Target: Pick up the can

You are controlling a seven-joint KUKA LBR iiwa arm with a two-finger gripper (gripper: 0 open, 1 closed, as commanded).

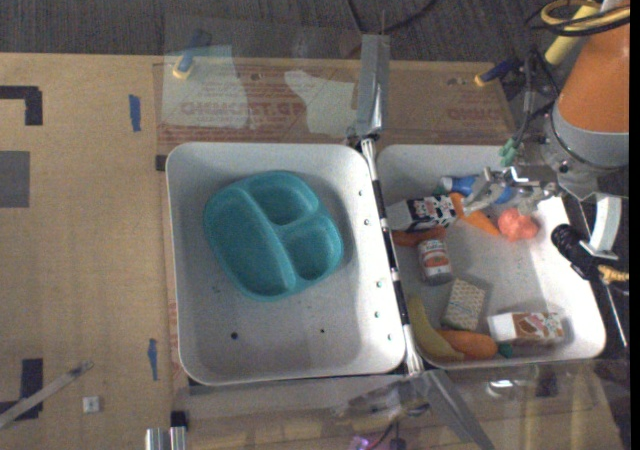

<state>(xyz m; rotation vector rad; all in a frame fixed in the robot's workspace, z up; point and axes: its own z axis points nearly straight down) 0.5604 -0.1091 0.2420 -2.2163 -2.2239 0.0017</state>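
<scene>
The can is small, with a red-and-white label and a silver top. It stands upright in the right bin, left of the middle. My gripper hangs open over the bin's far part, up and to the right of the can and well apart from it. There is nothing between its fingers. A blue bottle and an orange carrot lie just under and beside the gripper.
Around the can lie a small milk carton, a cracker, a banana, another carrot, a flat box and a pink lump. The left bin holds a teal divided plate.
</scene>
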